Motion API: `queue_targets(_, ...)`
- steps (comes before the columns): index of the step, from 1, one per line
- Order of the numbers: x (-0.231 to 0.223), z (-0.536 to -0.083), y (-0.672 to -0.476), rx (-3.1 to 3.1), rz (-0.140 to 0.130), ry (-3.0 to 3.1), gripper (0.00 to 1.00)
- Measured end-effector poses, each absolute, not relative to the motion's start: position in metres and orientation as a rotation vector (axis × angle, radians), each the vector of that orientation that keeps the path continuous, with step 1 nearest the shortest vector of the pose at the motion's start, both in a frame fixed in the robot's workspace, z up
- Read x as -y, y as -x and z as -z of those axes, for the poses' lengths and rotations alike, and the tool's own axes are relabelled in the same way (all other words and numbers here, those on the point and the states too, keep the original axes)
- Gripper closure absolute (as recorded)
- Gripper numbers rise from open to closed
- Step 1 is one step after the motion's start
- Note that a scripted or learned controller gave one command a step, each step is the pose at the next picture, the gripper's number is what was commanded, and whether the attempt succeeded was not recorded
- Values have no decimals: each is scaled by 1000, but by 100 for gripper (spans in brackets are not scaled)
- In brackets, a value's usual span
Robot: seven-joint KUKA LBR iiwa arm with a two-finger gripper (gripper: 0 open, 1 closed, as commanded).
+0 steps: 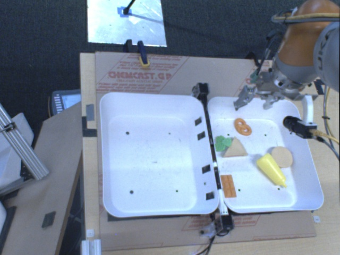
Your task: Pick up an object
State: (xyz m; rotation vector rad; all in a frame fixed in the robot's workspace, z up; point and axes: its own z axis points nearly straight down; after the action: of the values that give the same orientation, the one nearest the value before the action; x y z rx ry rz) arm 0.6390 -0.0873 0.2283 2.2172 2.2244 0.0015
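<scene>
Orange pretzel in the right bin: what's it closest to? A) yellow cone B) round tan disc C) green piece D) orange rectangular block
C: the orange pretzel lies just up and right of the green piece, nearer than any other object in the right bin.

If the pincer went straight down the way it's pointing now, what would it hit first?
Probably the bare floor of the right bin near its far rim. The pincer hangs open above that spot; the pretzel lies a little nearer the camera, likely just off the line, though depth is unclear.
</scene>
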Motion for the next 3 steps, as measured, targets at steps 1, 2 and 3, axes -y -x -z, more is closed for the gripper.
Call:
queue_targets(1, 46, -320, -631, -2226, -12, -2207, 0)
queue_targets(2, 4, -463, -645, -2222, -24, -2201, 0)
queue_targets(3, -53, -506, -669, -2229, -13, -2207, 0)
